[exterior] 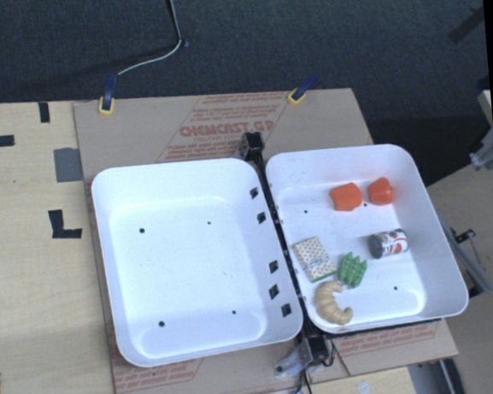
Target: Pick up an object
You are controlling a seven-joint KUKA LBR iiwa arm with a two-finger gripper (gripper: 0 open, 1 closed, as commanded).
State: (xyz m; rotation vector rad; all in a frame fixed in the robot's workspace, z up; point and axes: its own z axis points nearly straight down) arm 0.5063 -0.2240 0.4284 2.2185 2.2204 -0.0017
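the things to pick all lie in the right bin, on the side where the arm reaches in: two orange pieces, can, box, green toy, croissant. the gripper state i cannot tell.

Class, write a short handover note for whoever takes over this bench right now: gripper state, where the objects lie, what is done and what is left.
Gripper: not in view, so its state is unknown.
Objects: all six lie in the right bin. Two orange pieces sit side by side near the far wall. A small can lies on its side. A patterned packet, a green toy and a croissant cluster near the divider side, close together.
Done: nothing lifted; every object rests on the bin floor.
Left: the whole pick, choosing one object and raising it.
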